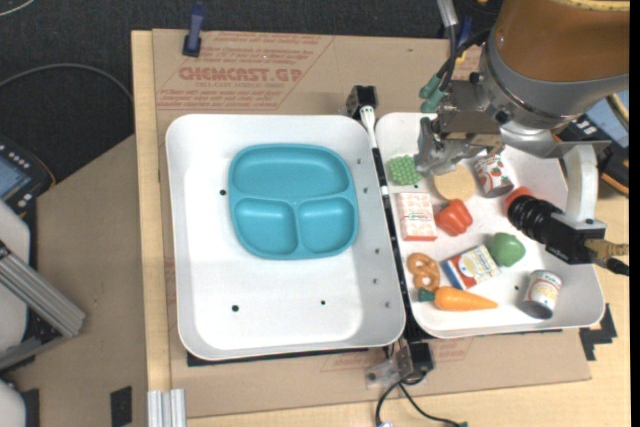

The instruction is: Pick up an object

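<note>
The gripper [437,158] is hovering over the right bin's [590,300] upper left area; its opening cannot be judged; the green object [403,170] is lying just beside it, the tan disc [455,185] directly below.

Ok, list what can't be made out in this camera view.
- Gripper: its tip is blurred and dark, so whether it grips anything is unclear.
- Tan disc: partly covered by the gripper, so what it is can't be told.
- Can and small box: label print too small to read.
- Right bin: its far right corner is hidden behind the arm.
</note>
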